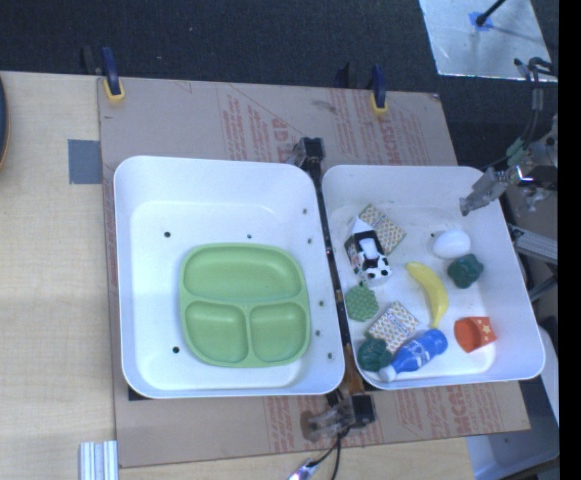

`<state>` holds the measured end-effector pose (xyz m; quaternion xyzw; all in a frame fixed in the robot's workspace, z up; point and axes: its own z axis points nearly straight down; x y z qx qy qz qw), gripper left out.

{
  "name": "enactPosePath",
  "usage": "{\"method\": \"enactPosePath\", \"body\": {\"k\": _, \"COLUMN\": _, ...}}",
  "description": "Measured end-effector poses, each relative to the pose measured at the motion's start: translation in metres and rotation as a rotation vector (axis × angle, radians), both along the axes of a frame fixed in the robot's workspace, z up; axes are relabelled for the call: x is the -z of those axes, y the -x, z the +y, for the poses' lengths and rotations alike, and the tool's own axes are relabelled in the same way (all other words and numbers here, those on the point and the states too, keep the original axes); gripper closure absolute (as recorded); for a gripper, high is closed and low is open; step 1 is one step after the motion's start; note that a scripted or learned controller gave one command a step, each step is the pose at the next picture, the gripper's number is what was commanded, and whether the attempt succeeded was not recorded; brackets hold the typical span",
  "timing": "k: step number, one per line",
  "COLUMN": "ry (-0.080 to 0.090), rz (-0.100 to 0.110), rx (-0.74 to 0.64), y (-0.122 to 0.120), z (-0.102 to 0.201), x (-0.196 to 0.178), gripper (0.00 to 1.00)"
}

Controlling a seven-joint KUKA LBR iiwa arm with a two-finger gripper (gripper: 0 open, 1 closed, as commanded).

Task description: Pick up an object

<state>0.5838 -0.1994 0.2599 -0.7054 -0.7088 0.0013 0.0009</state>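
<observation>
The pincer [477, 196] hangs over the right bin's [510, 368] far right rim; whether it is parted I cannot tell. Candidate objects lie loose inside the bin, likely for easy picking: banana [429, 290], egg [451, 242], bottle [415, 353].

Glossy white plastic bins [220, 173], a matt green tray [244, 303], seemingly raw wooden bench [30, 298].

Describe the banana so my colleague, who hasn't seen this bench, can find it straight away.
Look at the right-hand shallow white bin, the one crowded with small items. Near its middle lies the curved yellow plastic banana, running from upper left to lower right, between the black-and-white toy cow and the dark green lumpy toy. It is the bin's one yellow, crescent-shaped thing.
</observation>
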Motion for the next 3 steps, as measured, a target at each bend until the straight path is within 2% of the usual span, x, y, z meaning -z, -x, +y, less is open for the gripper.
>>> {"method": "enactPosePath", "body": {"k": 1, "ry": -0.005, "rz": 0.013, "rx": -0.003, "y": 0.0, "z": 0.028, "x": 0.132, "gripper": 0.0}}
{"method": "enactPosePath", "body": {"k": 2, "ry": -0.006, "rz": 0.013, "rx": 0.001, "y": 0.077, "z": 0.064, "x": 0.172, "gripper": 0.0}}
{"method": "enactPosePath", "body": {"k": 3, "ry": 0.0, "rz": 0.004, "rx": -0.002, "y": 0.073, "z": 0.061, "x": 0.158, "gripper": 1.0}}
